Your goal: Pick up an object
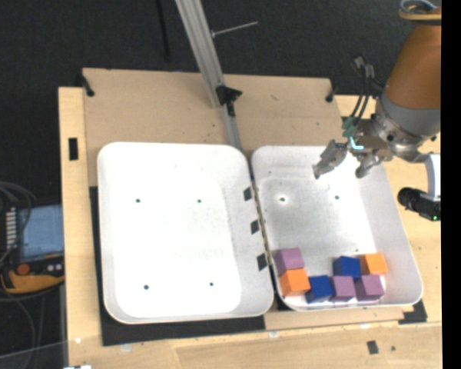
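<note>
Claw [346, 161] over the far right corner of the right bin [323, 221], two grey fingers [328, 160] spread apart, nothing between them. Grey arm [419, 60] with its orange band reaching in from the right side of the surface [154, 106].

All the blocks lay along the near edge of the right bin, well apart from the claw. Purple block [290, 258] toward the near left corner, touching an orange block [295, 281] just in front of it. Blue block [320, 287] right beside that orange one, against the near rim. Another purple block [343, 287] next to it, then a third purple block [370, 286] toward the near right corner. Second blue block [347, 266] just behind those, with a second orange block [375, 264] touching its right side.

Bare white floor of the bin between the claw and the blocks. Left bin [177, 229] side by side with the right one, touching along the middle. Thin metal pole [203, 44] slanted across the far edge of the surface.
</note>
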Tool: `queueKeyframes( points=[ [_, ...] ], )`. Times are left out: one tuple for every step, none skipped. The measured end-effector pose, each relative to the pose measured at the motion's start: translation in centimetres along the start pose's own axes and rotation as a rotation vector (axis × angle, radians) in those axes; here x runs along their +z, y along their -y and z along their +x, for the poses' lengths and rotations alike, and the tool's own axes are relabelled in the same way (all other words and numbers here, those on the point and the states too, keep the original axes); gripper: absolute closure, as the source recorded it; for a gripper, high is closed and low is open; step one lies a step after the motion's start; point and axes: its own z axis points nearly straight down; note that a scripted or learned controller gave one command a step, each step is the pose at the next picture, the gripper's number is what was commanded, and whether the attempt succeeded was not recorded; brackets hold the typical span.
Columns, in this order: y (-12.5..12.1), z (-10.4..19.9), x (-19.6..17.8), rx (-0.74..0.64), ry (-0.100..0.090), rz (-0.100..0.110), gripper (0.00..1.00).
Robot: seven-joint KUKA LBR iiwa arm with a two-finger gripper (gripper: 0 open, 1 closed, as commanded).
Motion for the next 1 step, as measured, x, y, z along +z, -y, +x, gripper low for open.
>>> queueKeyframes(
  points=[
    [-0.07, 0.01, -0.25, 0.0, 0.0, -0.005, 0.0]
  ],
)
